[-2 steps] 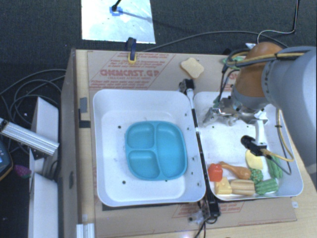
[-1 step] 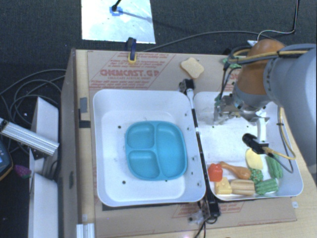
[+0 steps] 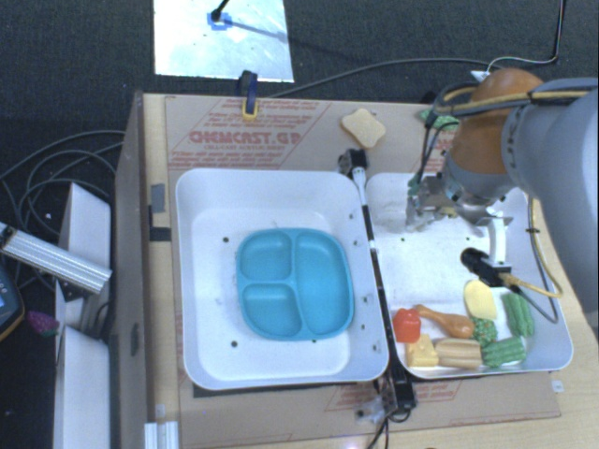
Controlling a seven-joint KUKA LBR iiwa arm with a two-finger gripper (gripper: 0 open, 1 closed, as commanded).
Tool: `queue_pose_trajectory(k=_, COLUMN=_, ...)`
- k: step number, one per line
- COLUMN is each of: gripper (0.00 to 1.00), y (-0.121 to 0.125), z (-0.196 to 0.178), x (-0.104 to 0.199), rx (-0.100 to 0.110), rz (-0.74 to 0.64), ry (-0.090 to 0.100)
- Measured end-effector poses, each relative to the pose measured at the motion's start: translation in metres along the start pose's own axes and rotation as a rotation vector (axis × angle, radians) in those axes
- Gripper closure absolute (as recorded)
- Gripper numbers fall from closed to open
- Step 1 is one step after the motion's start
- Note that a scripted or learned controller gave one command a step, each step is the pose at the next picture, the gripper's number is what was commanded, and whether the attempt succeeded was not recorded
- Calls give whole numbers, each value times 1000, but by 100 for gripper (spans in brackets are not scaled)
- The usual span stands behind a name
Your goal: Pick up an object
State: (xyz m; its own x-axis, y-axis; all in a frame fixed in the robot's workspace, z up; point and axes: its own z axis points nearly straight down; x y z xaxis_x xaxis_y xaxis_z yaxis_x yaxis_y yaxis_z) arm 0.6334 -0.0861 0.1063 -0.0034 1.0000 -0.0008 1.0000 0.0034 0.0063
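Pick not yet made, by my reading: the toy food pieces (image 3: 463, 330) lie clustered along the near edge of the right bin (image 3: 412, 269), untouched, and the blue divided plate (image 3: 294, 283) sits in the left bin (image 3: 201, 251). The arm reaches in from the right, wrist bent down over the right bin's far edge, well apart from the food. The end effector (image 3: 423, 209) hangs low there; I cannot tell whether it is wide or narrow, and nothing shows in it.

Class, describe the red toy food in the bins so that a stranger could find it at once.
Start at the right white bin and look along its near edge, where toy foods are clustered. The red piece sits at the left end of that cluster, against the bin's left wall. It is the only red item; its neighbours are yellow, orange, tan or green.
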Motion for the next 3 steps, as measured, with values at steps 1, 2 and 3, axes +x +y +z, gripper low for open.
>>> queue_pose_trajectory(k=1, gripper=100, y=1, z=-11, x=0, rx=-3, rz=0, ry=0)
queue_pose_trajectory(k=2, gripper=100, y=2, z=-21, x=0, rx=-5, rz=-1, ry=0)
queue_pose_trajectory(k=3, gripper=100, y=3, z=-32, x=1, rx=-8, rz=-2, ry=1)
